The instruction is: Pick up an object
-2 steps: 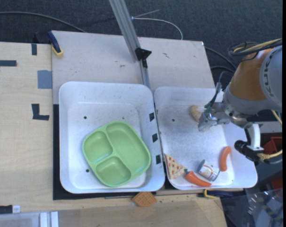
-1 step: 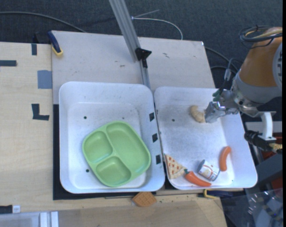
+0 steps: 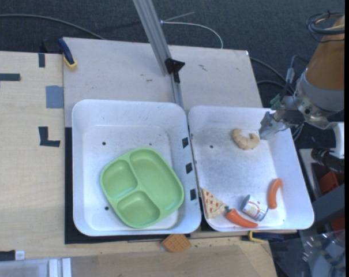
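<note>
a: where is the tool (image 3: 267,127) right now?

b: it is over the right bin (image 3: 220,115), near the far right side. the big grey arm (image 3: 323,77) with the orange part comes in from the right and holds it there

a: is it holding anything?

b: i can't tell. the tip is dark and small, and i can't see if it is open or closed. nothing looks to be caught in it

a: what is closest to it?

b: a tan curly bit of food (image 3: 245,139), like a little bread roll. it lies on the bin floor just beside the tool tip, to the left of it. they look like they may be touching, but i am not sure

a: what else is in that bin?

b: down at the near edge there is a waffle piece (image 3: 212,202), an orange carrot (image 3: 241,218), a small can (image 3: 254,208) on its side and an orange sausage (image 3: 274,193). they are all well away from the tool

a: and the other bin?

b: the left bin (image 3: 93,111) has a green plate (image 3: 142,187) with three parts in it. a round cookie (image 3: 176,243) sits on the counter (image 3: 116,68) just in front of the bins
</note>
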`<state>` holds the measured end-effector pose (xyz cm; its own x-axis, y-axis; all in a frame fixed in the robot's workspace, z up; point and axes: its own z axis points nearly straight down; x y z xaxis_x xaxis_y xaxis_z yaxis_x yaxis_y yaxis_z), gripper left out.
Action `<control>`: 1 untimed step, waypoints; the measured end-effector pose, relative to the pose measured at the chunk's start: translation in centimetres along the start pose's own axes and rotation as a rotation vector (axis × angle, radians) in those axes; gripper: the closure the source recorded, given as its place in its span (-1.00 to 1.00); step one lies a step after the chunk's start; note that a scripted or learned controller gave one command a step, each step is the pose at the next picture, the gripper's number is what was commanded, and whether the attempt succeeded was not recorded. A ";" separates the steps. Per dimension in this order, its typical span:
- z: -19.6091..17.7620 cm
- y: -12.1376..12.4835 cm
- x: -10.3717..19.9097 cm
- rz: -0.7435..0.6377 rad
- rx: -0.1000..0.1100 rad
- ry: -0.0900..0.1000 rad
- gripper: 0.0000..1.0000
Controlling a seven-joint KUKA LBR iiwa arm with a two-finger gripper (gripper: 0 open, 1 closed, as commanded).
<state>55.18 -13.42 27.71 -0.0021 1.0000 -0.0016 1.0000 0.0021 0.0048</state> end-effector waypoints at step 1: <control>1.7 2.0 5.5 -0.004 0.007 0.003 1.00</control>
<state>57.21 -7.89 26.05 -0.0066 1.0000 0.0011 1.0000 0.0066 -0.0023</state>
